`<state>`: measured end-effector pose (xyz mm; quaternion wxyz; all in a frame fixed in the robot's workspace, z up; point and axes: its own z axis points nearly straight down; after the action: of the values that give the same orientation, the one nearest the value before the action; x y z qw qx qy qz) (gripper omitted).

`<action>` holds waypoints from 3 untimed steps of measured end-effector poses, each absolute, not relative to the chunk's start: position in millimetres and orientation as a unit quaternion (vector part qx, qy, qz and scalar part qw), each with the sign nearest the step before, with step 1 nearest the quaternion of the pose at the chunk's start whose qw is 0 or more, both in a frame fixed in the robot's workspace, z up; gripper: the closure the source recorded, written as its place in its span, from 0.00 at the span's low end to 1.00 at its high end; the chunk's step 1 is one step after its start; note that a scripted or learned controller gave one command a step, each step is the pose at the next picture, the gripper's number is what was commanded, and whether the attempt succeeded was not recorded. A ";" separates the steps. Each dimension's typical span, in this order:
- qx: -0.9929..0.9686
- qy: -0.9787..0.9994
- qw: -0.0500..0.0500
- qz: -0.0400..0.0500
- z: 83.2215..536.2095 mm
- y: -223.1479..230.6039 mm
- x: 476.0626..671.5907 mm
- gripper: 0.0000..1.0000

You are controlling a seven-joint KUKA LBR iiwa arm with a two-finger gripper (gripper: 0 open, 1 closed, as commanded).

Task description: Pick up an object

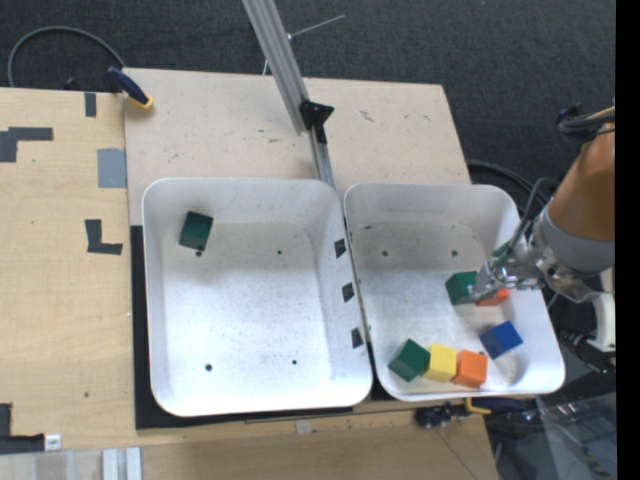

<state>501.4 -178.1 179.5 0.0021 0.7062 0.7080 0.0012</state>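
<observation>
The gripper [490,286] hung low over the right bin [430,200], near its right wall, at the middle right of the frame. How far its jaws stood apart could not be told; nothing could be seen held between them.

The nearest object was a dark green cube [460,288], touching or just beside the gripper on its left side. A bit of red-orange [493,298] showed just under the gripper; what it was could not be made out. The likely target was that green cube, and the move turned on this: the cube lay to the left of the jaws, not plainly between them, so a closing there might only brush its edge. Being a cube, it had no long axis to line up with.

Counted, the right bin held a blue cube [501,339] below the gripper, and along the lower wall a row of three touching blocks: a green block [408,359], a yellow block [441,362] and an orange block [471,368]. The left bin [160,268] held one more green cube [196,230] at its upper left, well apart from the arm.
</observation>
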 end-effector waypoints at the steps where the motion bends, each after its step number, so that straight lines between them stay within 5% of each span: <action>1: 0.706 0.708 0.001 0.001 210.5 -177.8 502.4 1.00; 3: 0.704 0.710 -0.001 0.000 207.9 -78.7 548.4 1.00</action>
<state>548.4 -78.7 207.9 -0.0013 0.7044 0.7098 -0.0001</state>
